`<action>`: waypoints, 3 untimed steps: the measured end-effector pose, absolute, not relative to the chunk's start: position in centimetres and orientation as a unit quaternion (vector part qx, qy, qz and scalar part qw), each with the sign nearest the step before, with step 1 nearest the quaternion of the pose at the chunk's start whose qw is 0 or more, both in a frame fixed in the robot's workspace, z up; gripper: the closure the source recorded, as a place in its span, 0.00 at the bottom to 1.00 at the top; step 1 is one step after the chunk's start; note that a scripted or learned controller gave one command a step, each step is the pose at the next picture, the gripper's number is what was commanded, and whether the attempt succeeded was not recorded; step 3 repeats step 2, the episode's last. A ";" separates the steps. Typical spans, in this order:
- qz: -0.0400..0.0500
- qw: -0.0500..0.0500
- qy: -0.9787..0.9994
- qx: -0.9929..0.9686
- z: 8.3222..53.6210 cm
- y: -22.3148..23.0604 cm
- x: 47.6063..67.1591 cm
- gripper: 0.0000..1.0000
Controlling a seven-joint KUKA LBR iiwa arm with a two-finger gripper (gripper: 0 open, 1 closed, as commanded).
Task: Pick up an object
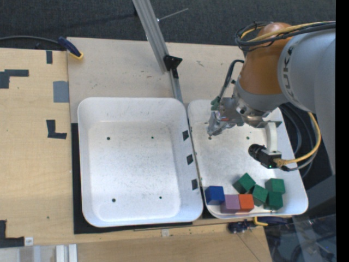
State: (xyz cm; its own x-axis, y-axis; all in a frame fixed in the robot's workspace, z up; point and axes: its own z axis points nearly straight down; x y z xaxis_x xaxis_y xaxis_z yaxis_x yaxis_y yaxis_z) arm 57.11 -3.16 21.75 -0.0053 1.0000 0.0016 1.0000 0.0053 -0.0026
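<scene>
Along the right bin's [218, 162] near edge lie the blocks: blue [214, 194], purple [232, 202], orange [246, 201], several green [262, 190], none clearly elongated. The gripper [216, 125] hangs over the far left corner, holding nothing; its finger spread is unclear.

Robot lab: arm [289, 64], bench bins [131, 162]

left white bin [87, 119] | metal pole [155, 34] — slanting over bench | blue-yellow clamp [71, 47] — bench's far-left edge

Left bin [92, 146] floor lying open — blocks [245, 194] crowding right bin's [218, 162] near edge, upper floor there staying passable.
</scene>
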 end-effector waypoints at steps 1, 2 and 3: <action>0.000 0.002 -0.710 -0.705 23.0 1.8 54.8 1.00; 0.001 0.001 -0.708 -0.706 23.4 5.8 53.3 1.00; 0.001 0.001 -0.708 -0.706 23.4 5.8 53.3 1.00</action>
